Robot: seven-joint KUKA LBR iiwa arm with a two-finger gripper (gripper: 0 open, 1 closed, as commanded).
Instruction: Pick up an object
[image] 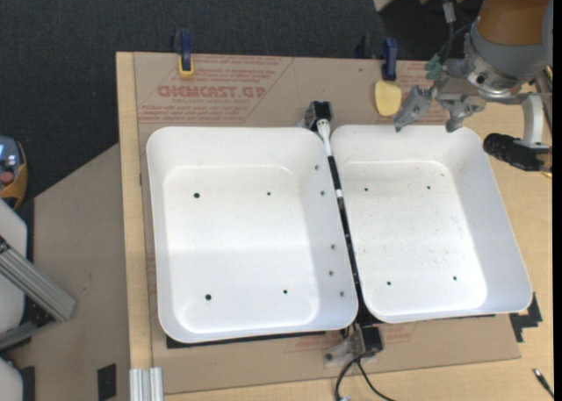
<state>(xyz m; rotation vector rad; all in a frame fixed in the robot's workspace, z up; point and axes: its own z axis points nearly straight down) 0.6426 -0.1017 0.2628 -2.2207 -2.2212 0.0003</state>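
- while i hang above the far rim of the right bin (492,171), the left bin (167,215) has no object on its bare floor, so i judge it offers me nothing to pick.
- the yellow object (387,97) lies on the board behind the bins, near the blue clamp (389,57); its long axis runs about away from the camera, narrower end to the far side.
- my gripper (432,115) is just beside it, to its right, fingers spread and pinching nothing.
- to do this well, i should move left, straddle the short width, then descend.
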